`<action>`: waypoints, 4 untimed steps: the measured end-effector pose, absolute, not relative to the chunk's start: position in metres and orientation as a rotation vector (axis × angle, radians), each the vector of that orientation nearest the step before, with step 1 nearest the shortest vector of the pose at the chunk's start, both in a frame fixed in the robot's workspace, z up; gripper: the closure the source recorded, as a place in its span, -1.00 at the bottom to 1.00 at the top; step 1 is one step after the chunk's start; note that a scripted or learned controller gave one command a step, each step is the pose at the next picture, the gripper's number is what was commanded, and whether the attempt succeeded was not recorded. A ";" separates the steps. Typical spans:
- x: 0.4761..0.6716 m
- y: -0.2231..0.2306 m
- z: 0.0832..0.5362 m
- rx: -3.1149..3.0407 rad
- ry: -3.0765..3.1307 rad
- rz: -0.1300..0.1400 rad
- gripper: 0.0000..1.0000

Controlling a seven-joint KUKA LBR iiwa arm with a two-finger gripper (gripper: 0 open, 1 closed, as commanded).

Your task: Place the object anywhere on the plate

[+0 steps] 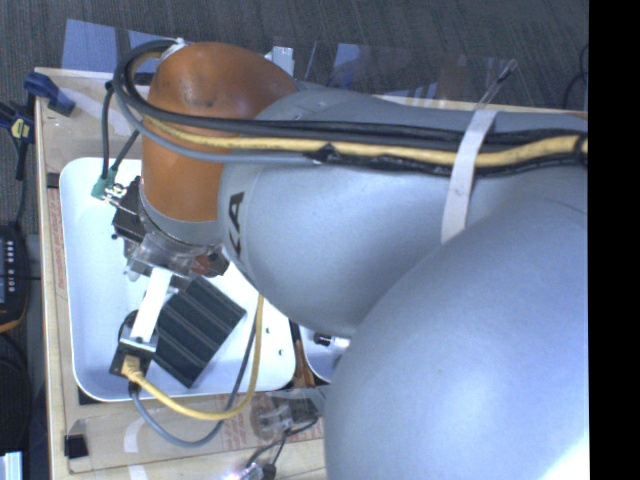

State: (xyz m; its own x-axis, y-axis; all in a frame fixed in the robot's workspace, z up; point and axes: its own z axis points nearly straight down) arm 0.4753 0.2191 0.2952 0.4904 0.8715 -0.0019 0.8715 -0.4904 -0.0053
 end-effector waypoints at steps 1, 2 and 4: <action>0.474 0.219 0.182 -2.936 -1.109 0.017 1.00; 0.475 0.141 0.193 -2.997 -0.929 0.014 1.00; 0.517 0.209 0.309 -2.806 -1.407 0.007 1.00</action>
State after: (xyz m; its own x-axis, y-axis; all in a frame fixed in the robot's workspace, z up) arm 0.5169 0.2090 0.3091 0.5982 0.8013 -0.0024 0.8013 -0.5983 -0.0046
